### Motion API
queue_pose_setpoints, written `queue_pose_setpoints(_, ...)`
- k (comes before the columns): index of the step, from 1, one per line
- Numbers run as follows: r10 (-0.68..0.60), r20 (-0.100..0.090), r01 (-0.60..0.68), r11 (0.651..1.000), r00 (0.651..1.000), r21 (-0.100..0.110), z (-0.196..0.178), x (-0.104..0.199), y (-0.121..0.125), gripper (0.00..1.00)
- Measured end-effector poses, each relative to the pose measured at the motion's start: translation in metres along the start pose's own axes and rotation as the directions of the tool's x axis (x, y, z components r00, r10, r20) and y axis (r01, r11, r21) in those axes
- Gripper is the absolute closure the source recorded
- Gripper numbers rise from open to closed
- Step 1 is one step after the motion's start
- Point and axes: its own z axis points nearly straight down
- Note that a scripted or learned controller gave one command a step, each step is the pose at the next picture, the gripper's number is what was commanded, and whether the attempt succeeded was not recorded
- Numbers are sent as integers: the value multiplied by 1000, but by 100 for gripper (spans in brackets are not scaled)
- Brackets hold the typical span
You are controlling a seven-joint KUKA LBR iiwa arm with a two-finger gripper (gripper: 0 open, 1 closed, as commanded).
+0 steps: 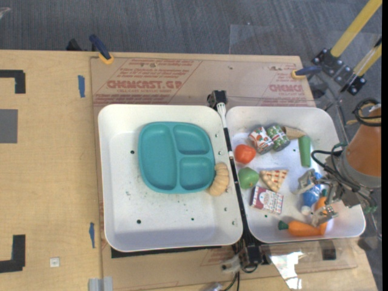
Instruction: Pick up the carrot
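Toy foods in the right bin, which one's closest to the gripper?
The carrot, orange with a green tip, lying along the bin's near edge just below the gripper.

The arm (367,156) is cut off by the right edge of the view; its upper links lie outside the frame. The hand (324,206) is small and cluttered with cables, so the state of its fingers cannot be determined. The hand overlaps the right end of the carrot (303,227); contact cannot be confirmed. A small blue item (310,196) beneath the hand is partly covered and cannot be identified. Print on the small card (267,199) is illegible.
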Motion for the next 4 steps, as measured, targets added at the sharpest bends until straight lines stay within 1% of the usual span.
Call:
queue_pose_setpoints(1, -2, 6, 2, 1000, 1000, 3, -12, -3, 0, 100)
queue_pose_setpoints(2, -2, 5, 2, 1000, 1000, 3, -11, -2, 0, 0)
queue_pose_setpoints(3, 403, -13, -403, 915, 915, -4, 2, -2, -25, 0)
queue_pose_setpoints(4, 53, -9, -53, 999, 999, 0, 1, 9, -22, 0)
